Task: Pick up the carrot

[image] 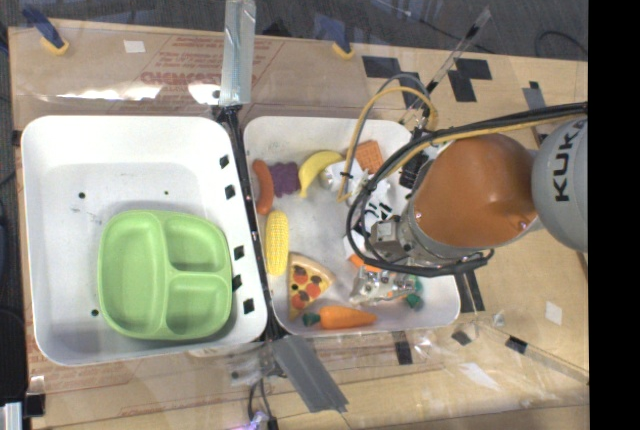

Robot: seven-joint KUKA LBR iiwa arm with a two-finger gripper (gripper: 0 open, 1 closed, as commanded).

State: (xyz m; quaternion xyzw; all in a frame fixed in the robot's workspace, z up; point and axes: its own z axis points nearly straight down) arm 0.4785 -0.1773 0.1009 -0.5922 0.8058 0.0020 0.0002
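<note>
Orange-banded arm [470,193] overhangs the right bin [440,313]; hand [385,286] state cannot be told. Carrot [345,318] lies at the bin's six o'clock, beside the pizza slice [308,280]. Likely light, rigid, smooth: grip mid-body across its width.

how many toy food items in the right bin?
7 visible: hot dog, grapes, banana, waffle, corn, pizza slice, carrot. The arm may hide more.

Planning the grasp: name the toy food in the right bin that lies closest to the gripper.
The carrot, lying along the right bin's near wall just below the gripper. The pizza slice, corn and banana lie farther left or up.
</note>
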